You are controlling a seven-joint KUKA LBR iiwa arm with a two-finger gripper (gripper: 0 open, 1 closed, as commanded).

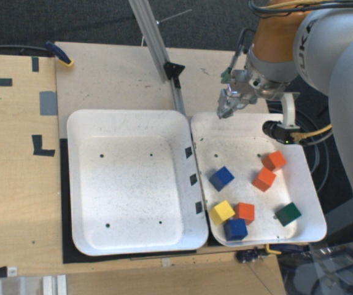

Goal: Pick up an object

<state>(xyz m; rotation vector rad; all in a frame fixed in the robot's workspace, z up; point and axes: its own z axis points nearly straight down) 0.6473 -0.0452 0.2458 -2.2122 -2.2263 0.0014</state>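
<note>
Small coloured cubes lie in the right bin (305,226). A blue cube (221,178) sits left of centre. Two orange cubes (274,160) (264,179) lie toward the right wall. Near the front, a yellow cube (222,212), an orange cube (245,212) and a second blue cube (236,229) cluster together. A green cube (288,214) rests at the front right. My gripper (227,110) hangs over the bin's far left corner, well behind the cubes, with nothing visible between its fingers.
The left bin (78,165) stands beside the right one. A slanted metal pole (155,39) runs down to the gap between the bins. A black cable and connector (274,129) hang near the right bin's far rim.
</note>
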